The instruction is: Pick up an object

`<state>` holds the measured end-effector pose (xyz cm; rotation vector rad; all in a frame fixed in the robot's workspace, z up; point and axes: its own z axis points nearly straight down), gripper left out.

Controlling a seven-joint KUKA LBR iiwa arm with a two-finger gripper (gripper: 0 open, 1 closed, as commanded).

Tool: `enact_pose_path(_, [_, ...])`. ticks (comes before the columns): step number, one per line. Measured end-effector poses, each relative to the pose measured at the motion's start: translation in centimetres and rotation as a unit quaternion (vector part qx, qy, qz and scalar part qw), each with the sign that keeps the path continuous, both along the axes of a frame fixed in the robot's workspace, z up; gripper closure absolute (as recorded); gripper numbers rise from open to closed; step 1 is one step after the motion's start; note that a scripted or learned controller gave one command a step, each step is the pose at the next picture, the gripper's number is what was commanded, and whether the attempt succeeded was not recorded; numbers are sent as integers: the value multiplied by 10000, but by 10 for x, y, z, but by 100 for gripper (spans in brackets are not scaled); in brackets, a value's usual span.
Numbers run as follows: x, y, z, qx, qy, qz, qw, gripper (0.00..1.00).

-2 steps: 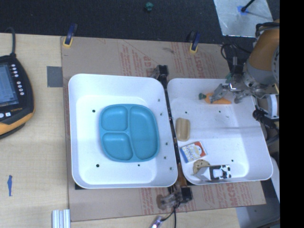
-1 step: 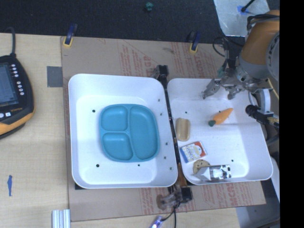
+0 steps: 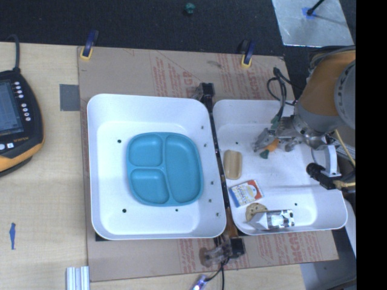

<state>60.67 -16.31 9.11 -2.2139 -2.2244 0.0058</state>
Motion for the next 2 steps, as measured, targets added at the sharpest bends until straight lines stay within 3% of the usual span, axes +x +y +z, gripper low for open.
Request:
enact_pose_path(1, [41,3,1,5,-14,-6,10000,0])
enact_pose_path(2, [32,-21,1,8,-1,-11,10000,0])
